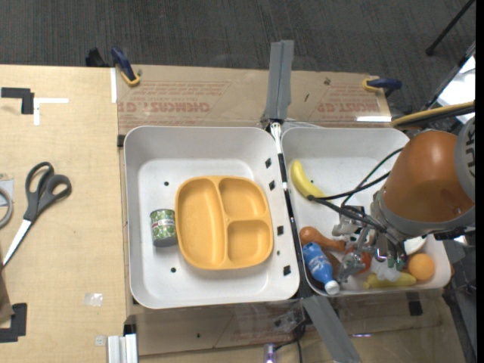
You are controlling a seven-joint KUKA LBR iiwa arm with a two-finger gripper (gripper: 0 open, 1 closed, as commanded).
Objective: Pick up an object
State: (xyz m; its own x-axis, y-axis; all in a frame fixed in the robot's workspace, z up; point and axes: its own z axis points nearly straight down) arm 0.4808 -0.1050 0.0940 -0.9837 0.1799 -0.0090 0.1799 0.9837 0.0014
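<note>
Low among clutter beside the blue plastic bottle, the metal gripper – grip state unreadable – risks snagging neighbours.

A robotics lab: clamped cardboard, taped bench, cabled arm.
</note>
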